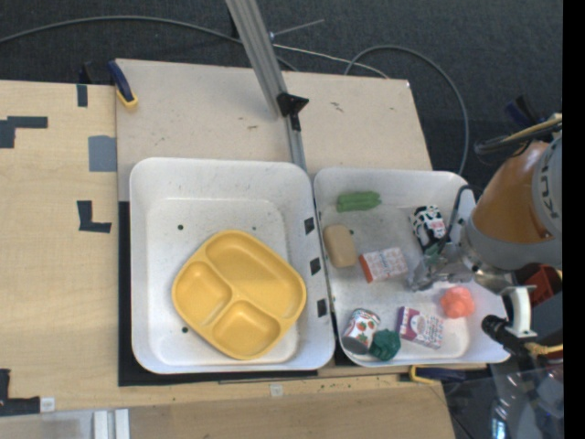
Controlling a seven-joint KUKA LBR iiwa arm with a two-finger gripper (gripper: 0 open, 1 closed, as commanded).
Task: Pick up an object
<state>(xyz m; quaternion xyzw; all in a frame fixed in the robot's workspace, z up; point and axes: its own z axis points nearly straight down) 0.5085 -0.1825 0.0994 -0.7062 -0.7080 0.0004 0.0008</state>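
**A:** Camera view rundown, left to right: the tabletop [55,245] is light wood with some dark tape marks. The left bin [146,190] holds one thing, a yellow divided plate [239,293] with three compartments, sitting a bit toward the bin's front right.

**B:** And the right bin [402,179]? Looks way busier.

**A:** Yep. A tan oval block [340,244] is near its left wall, a green oblong piece [357,201] toward the back, and a small red-and-white carton [384,263] around the middle. Along the front edge there's a red-and-white cup [361,327] touching a dark green lump [386,344], then a small purple-and-white box [420,326]. A black-and-white cow toy [426,223] is near the back right, and an orange-pink blob [458,302] sits front right.

**B:** What's the pincer [428,274] doing?

**A:** It's down low inside the right bin, between the cow toy and the blob, just right of the carton. Can't tell if it's wide or narrow, too blurry, and I see nothing clearly gripped. The arm [516,208] comes in from the right.
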